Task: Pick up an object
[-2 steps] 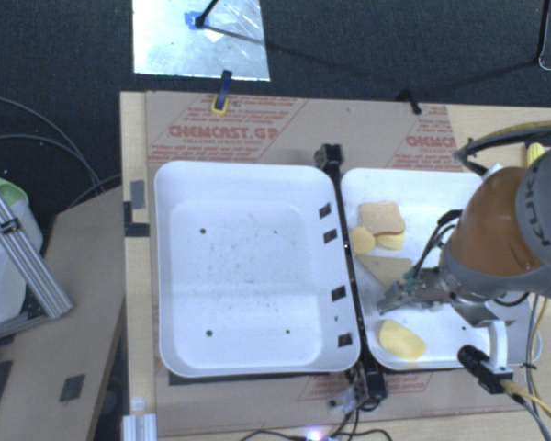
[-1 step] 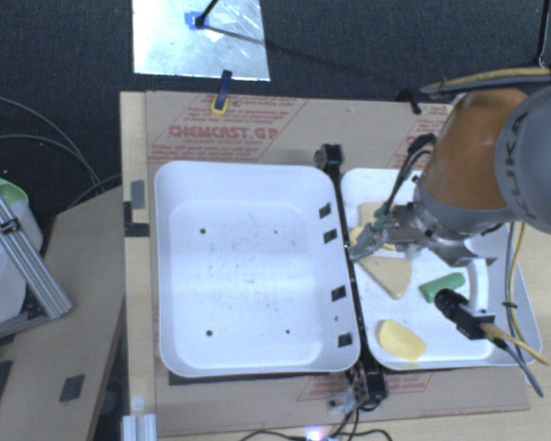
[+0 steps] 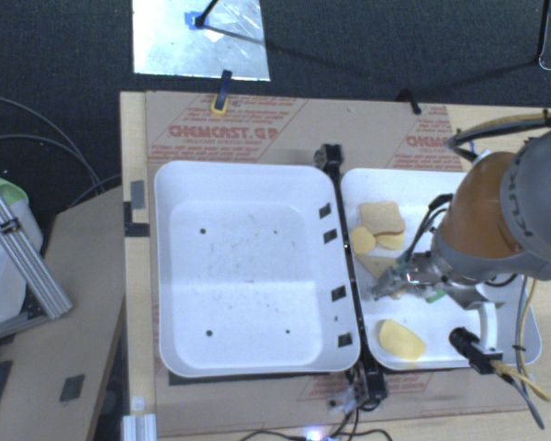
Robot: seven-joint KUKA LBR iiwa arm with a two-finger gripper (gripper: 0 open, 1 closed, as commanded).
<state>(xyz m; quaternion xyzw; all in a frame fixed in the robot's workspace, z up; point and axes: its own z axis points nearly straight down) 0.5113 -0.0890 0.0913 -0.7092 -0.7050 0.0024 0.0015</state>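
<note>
In the right bin (image 3: 367,184), a tan, sponge-like block (image 3: 382,216) lies near the far wall. Two small yellow pieces (image 3: 363,240) (image 3: 391,241) sit just in front of it. A yellow oval object (image 3: 401,340) rests close to the bin's near edge. My gripper (image 3: 391,284) hangs low over the middle of this bin, between the small yellow pieces and the oval, pointing left toward the divider. A beige piece (image 3: 375,265) lies right beside its tip. The arm (image 3: 496,219) hides the bin's right half.
The left bin (image 3: 248,269) lies beside the right one, with a black clip strip (image 3: 335,246) running between them. Cardboard (image 3: 285,127) lies under both bins, and a metal frame (image 3: 18,255) stands at the far left.
</note>
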